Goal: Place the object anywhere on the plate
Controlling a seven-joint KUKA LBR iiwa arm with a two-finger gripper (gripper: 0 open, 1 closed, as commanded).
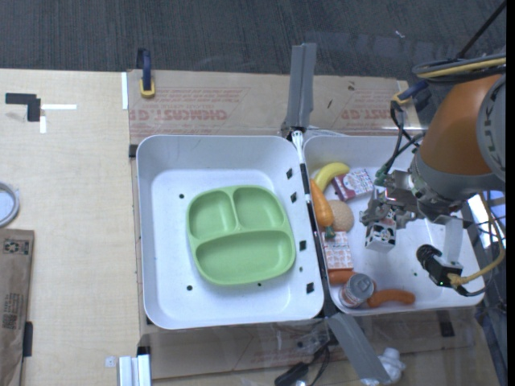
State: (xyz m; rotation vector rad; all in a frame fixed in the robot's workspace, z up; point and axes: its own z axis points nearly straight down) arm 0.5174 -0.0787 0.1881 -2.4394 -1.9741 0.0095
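Several food items crowd the right bin (451, 292) on my screen: a banana (331, 172), a carrot (322, 207), a bread roll (339, 215), a red packet (338, 252), a can (356, 289), a sausage (392, 297) and a small box (354, 183). My pincer (380, 233) hangs over this bin, just right of the roll; I cannot tell what state it is in, and I see nothing in it. Left of that, the green plate (241, 236), split into three compartments, sits bare in the middle of the left bin (161, 215). Both bins rest on cardboard (217, 103) over the pale wooden desk (64, 183). Dark carpet (201, 14) runs behind. Far left on the desk lie a tape roll (5, 206) and a brown paper bag (16, 296).
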